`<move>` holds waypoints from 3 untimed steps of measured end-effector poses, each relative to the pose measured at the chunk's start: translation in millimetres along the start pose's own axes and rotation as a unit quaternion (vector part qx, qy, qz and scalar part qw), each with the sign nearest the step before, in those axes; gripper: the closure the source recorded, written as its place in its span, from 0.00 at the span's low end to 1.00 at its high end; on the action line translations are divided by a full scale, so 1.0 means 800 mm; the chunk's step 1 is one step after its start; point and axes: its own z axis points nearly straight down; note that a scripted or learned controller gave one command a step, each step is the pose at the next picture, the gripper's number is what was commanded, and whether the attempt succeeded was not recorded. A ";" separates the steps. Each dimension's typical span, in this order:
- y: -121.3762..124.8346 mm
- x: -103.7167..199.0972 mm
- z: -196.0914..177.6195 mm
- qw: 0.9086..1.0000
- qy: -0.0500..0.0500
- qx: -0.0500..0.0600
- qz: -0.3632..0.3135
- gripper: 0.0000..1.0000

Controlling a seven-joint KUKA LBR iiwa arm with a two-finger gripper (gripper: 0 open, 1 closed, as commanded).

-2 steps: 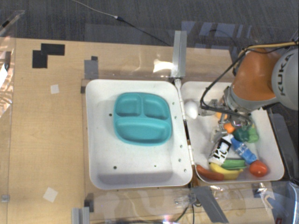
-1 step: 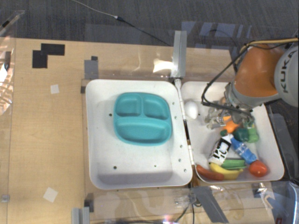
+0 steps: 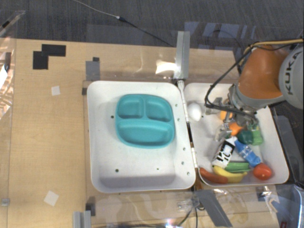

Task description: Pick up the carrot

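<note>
The carrot (image 3: 235,129) shows as a small orange piece in the right bin (image 3: 280,167), mostly hidden beneath the arm's wrist. My gripper (image 3: 232,124) hangs directly over it, low in the upper middle of that bin. The grey wrist and orange band cover most of the gripper from above. Whether the carrot is touched or held cannot be seen.
Crowded around the carrot are a green item (image 3: 250,137), a blue bottle (image 3: 249,153), a black-and-white bottle (image 3: 224,152), a banana (image 3: 231,174), a red pepper (image 3: 212,176) and a tomato (image 3: 262,171). A white egg (image 3: 194,111) lies left. A teal divided plate (image 3: 145,121) sits in the left bin (image 3: 102,175).
</note>
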 end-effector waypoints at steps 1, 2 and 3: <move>0.000 -0.005 -0.017 1.000 -0.006 0.001 -0.001 1.00; 0.000 -0.005 -0.017 1.000 -0.006 0.001 -0.001 0.00; -0.019 0.021 0.017 1.000 0.005 -0.001 0.022 0.00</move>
